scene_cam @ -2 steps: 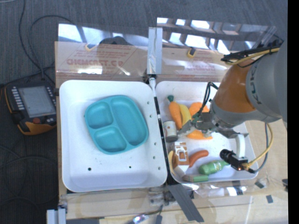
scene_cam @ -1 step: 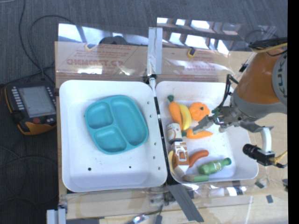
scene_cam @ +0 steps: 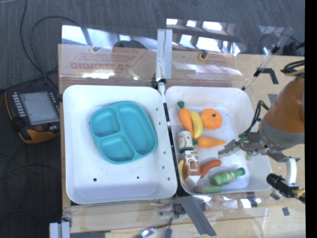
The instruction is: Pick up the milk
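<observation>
Milk carton (scene_cam: pixel 192 163) lies on its side in the right bin (scene_cam: pixel 247 100), close to that bin's left wall, toward the near edge; white and orange-brown print faces up.

Camera view, right bin contents: a small can or jar (scene_cam: pixel 184 140) with a pale label sits just beyond the milk carton. Past it, a carrot (scene_cam: pixel 184 118) and a banana (scene_cam: pixel 196 123) lie side by side, touching; an orange (scene_cam: pixel 211 119) sits to their right. A second carrot (scene_cam: pixel 211 143) lies crosswise at mid-bin. A red chili (scene_cam: pixel 210 165) lies just right of the milk carton, and a green bottle (scene_cam: pixel 226 176) lies on its side near the front wall.

Claw (scene_cam: pixel 229 148) is low over the right bin, reaching in from the right, pointing left. Its fingers are spread apart, nothing between them. The tips are beside the right end of the second carrot. The milk carton sits to the claw's left and slightly nearer the camera, apart from it, with the chili between.

Left bin (scene_cam: pixel 79 182) holds a blue divided plate (scene_cam: pixel 123 131). Arm's orange band (scene_cam: pixel 292 108) shows at right. A teach pendant (scene_cam: pixel 33 114) rests on the floor, left of the tabletop (scene_cam: pixel 111 63).
</observation>
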Tool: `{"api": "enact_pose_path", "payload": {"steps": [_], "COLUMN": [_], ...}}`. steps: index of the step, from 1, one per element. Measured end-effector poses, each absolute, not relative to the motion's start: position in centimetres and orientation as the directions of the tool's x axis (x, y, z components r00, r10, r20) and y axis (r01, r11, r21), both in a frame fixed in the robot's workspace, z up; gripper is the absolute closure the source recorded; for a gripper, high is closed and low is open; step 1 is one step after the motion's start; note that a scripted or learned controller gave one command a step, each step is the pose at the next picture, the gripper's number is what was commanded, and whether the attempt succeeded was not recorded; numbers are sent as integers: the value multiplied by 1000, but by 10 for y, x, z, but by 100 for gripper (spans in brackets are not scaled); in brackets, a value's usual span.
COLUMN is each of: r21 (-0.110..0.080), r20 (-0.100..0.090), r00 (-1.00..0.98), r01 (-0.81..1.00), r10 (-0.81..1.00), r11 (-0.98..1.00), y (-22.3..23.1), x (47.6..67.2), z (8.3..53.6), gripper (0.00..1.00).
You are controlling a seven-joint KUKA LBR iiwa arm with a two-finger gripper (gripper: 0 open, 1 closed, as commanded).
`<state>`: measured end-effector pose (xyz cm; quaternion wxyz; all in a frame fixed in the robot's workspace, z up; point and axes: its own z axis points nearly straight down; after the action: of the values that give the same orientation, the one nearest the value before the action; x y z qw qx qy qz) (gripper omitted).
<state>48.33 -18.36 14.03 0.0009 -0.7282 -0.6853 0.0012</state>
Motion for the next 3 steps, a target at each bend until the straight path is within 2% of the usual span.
{"api": "enact_pose_path", "payload": {"steps": [1, 2, 3], "r21": [5, 6, 0], "r20": [-5, -2, -4], "r00": [-1, -3, 169], "r01": [1000, 1000, 986], "r10": [1000, 1000, 986], "r11": [1, 3, -169], "y": [-116, -114, -157], "x": [497, 498, 484], "z": [93, 102, 269], "gripper": [0, 100, 100]}}
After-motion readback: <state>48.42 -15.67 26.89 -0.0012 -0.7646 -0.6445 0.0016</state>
